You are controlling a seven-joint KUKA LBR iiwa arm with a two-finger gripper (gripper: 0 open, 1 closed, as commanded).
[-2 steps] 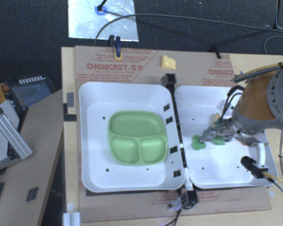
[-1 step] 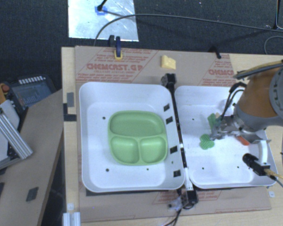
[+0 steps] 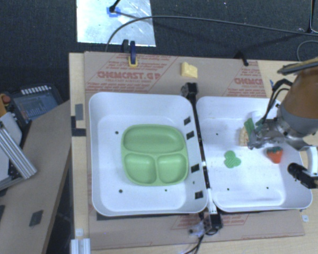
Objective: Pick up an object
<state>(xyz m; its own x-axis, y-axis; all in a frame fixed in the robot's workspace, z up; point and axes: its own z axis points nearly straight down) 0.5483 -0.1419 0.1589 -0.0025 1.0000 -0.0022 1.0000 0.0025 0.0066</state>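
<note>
So the right white plastic bin (image 3: 254,197) has a small green round toy (image 3: 232,160), an orange-red strawberry-like toy (image 3: 275,154) and a green-and-tan piece (image 3: 247,129). The grey arm (image 3: 302,107) is leaning in over them, gripper (image 3: 258,136) low by the tan piece; can't tell its grip. The left bin (image 3: 103,142) has a green divided plate (image 3: 152,154).

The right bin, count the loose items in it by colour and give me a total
In the right bin, near the end effector:
Green: 2, the round green piece and the dark green piece
Tan: 1, the tan piece
Orange-red: 1, the orange-red piece
Total: 4
</note>
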